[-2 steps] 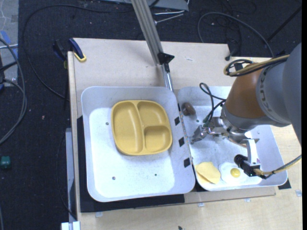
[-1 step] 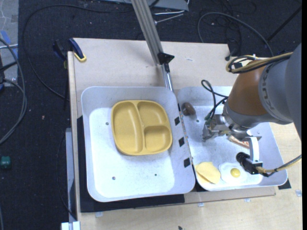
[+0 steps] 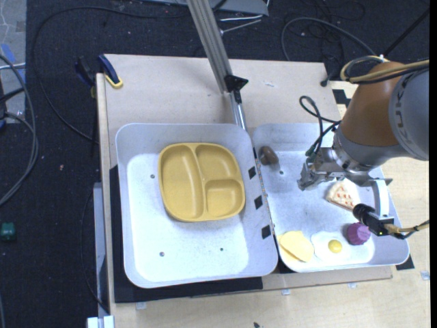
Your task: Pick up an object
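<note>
Pizza slice [image 3: 341, 195] (beside tool [image 3: 308, 179]) points lower right.

Grey arm [image 3: 392, 115] reaching in from the right, orange-banded wrist bent downward, jaws-end gripper [image 3: 311, 178] held low

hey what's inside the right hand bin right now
In the right bin: a small brown object near the far left corner, a pizza slice toy, a purple item, a fried egg and a yellow piece. The arm covers part of the bin's right side.
</note>
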